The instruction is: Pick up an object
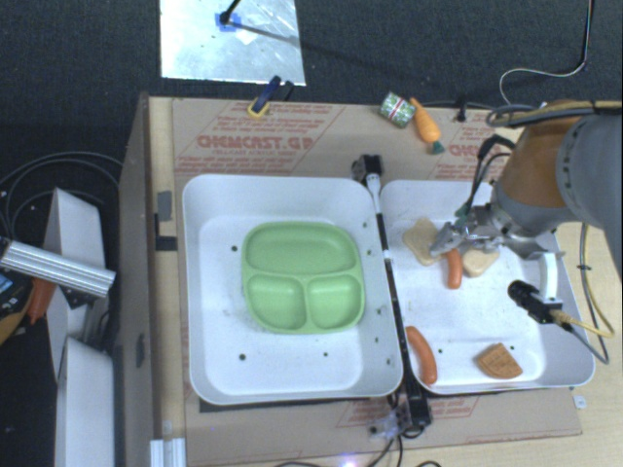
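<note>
Dark carpet surrounds the counter [292, 129] and its two white bins. Over the right bin [560, 363] the gripper [458, 239] hangs, its opening impossible to tell. Bread slices [421, 240] crowd beside it and a small sausage [455, 269] lies just below: closing could snag bread or roll the sausage away.

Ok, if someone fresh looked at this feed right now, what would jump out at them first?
Probably the green divided tray, sitting alone in the left bin. Next, the grey arm with its orange band coming in from the right, its gripper down in the right bin over an orange carrot-like piece and pale bread-shaped pieces. Nearer the front of that bin lie a sausage and a brown cracker-like piece.
</note>
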Robot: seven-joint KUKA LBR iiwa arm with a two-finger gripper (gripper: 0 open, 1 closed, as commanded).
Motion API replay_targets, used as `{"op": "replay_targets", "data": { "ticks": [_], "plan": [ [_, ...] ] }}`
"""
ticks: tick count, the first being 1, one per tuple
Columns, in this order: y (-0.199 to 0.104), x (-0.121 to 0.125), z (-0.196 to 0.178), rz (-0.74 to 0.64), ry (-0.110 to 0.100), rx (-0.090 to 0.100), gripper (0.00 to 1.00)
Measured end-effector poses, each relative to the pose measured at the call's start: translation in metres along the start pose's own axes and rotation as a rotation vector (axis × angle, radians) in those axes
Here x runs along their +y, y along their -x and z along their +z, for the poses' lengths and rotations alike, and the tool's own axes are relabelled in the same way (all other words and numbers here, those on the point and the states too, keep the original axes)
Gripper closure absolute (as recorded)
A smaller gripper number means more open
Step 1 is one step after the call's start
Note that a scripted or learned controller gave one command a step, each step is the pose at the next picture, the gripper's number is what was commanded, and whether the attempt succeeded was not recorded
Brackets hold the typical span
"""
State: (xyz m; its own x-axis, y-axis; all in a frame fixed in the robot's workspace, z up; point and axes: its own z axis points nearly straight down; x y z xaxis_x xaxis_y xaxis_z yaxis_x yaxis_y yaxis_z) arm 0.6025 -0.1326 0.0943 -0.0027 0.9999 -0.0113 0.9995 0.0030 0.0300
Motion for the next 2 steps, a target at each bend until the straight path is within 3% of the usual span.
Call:
{"op": "replay_targets", "data": {
  "ticks": [2],
  "plan": [
    [-0.0168, -0.0201, 0.0000, 0.001, 0.000, 0.000, 0.00]
  ]
}}
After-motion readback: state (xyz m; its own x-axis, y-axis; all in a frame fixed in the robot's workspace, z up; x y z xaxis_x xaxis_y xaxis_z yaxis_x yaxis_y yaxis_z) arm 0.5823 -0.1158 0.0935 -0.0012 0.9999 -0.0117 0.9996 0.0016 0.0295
